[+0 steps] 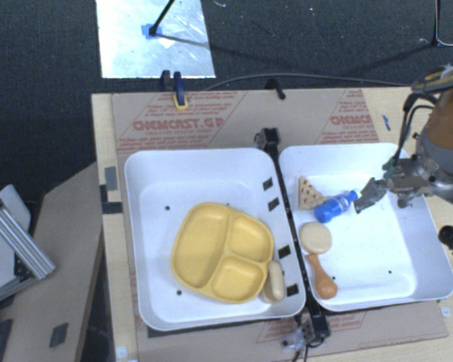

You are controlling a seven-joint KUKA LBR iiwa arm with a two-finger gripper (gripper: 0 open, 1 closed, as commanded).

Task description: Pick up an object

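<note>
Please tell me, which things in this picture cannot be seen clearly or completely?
- Gripper, camera view: small and blurred, so its finger state is unclear, as is any contact with the blue bottle.
- Arm: cut off by the right edge.
- Beige piece beside the yellow tray: too small to identify.

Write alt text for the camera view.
The gripper reaches from the right into the right bin, beside a blue bottle, a wedge and a wooden spoon. The left bin holds a yellow divided tray.
</note>
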